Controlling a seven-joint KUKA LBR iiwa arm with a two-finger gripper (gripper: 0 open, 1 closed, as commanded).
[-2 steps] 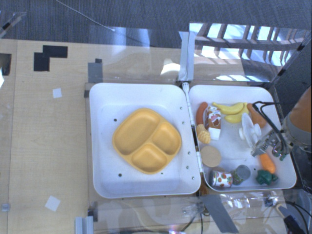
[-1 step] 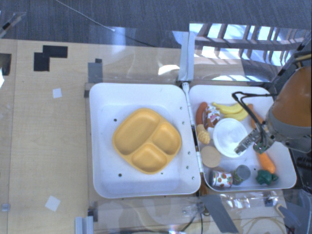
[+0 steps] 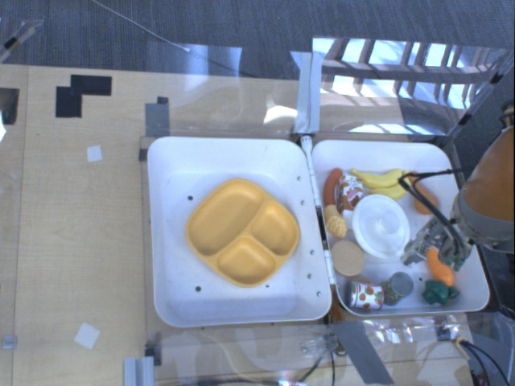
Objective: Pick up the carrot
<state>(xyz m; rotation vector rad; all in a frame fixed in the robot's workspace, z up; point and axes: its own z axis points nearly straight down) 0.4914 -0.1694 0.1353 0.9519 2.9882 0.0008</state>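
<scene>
Wooden tabletop (image 3: 80, 240) carries two white bins. I see the tool (image 3: 437, 250) low in the right bin (image 3: 475, 296), its fingers pinching the carrot (image 3: 441, 268) directly beneath.

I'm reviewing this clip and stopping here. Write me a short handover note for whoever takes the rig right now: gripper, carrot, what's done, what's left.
Gripper: low in the right bin, near its right wall, right over the carrot. Whether the fingers are open or shut can't be made out.
Carrot: lying in the right bin's lower right area, its green top pointing toward the near corner. It seems to rest on the bin floor.
Nearby: a white bowl to its left, a small grey can beside it.
Done: arm brought to the carrot.
Left: confirm a grip, then lift the carrot clear.
</scene>
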